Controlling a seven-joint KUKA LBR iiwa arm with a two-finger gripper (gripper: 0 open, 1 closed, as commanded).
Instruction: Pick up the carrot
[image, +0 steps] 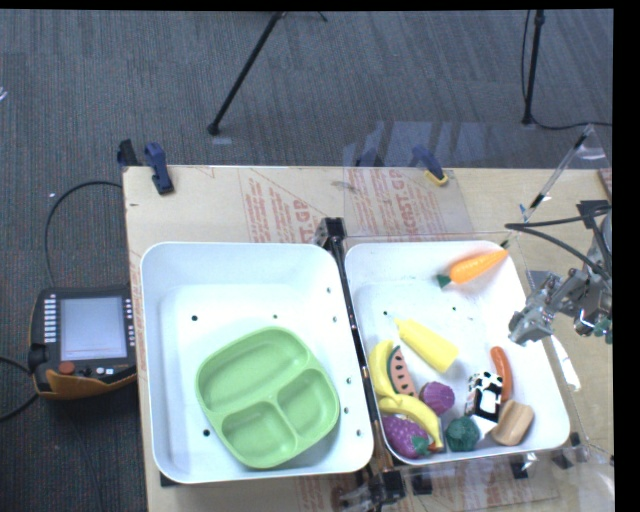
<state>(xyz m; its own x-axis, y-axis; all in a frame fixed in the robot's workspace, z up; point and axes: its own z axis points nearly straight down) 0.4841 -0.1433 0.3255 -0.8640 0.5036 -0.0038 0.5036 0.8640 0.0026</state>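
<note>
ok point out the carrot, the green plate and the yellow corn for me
carrot (477, 266), camera view, middle of its orange body
green plate (222, 372), camera view, left rim of the divided tray
yellow corn (428, 344), camera view, middle of its yellow body

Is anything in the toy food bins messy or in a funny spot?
Yes, a little. The orange toy carrot lies alone up on the sloping back wall of the right white bin, away from the other toy food piled at the front. The green divided plate sits crooked in the left white bin.
</note>
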